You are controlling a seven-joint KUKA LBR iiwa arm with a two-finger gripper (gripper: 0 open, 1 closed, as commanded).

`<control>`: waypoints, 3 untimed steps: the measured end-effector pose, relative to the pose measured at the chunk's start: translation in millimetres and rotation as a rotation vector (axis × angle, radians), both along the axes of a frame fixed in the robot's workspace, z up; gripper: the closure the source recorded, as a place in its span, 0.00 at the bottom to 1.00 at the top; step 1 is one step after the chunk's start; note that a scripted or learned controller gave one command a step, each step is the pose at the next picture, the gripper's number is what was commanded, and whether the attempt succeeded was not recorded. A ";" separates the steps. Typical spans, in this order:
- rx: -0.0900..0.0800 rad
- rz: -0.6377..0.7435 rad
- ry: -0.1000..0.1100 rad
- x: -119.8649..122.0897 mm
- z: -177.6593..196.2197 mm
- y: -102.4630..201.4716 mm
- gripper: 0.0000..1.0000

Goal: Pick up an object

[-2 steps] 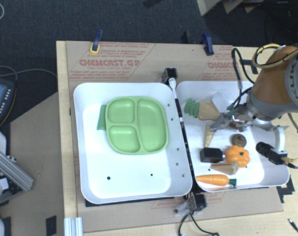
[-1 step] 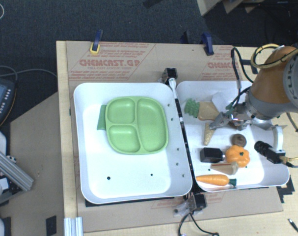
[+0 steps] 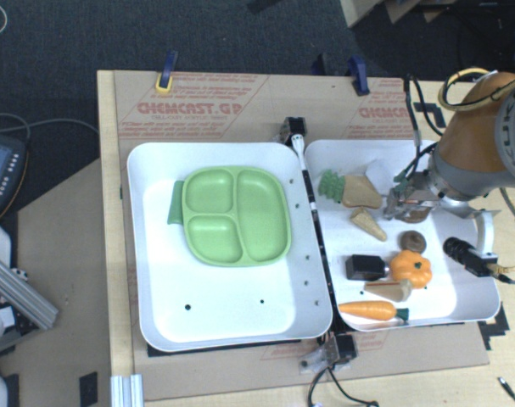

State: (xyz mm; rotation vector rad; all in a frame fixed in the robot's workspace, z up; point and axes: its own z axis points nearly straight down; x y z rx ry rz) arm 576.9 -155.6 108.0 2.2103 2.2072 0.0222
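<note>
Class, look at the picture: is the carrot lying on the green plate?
No, the carrot lies in the right bin, while the plate sits in the left one.

Even overhead light, scene moderately bright. White bins [image 3: 155, 227] near overexposed, little surface detail on floors. Soft short shadows only: faint one under green divided plate [image 3: 237, 215], small ones beside carrot [image 3: 372, 310] and pumpkin [image 3: 411, 269]. Mild sheen on plate compartments. Dark carpet [image 3: 113, 24] underexposed, texture barely readable. Overall soft, low resolution; small items in right bin smeared. Arm's orange band [image 3: 476, 138] slightly blurred. Printed text on cardboard surface [image 3: 189, 104] legible but fuzzy.
</note>
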 end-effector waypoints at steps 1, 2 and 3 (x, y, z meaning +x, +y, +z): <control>0.000 0.002 0.016 1.0 64.4 1.1 1.00; 0.000 0.002 0.015 2.4 118.2 0.8 1.00; 0.003 0.008 0.019 22.6 110.1 58.6 1.00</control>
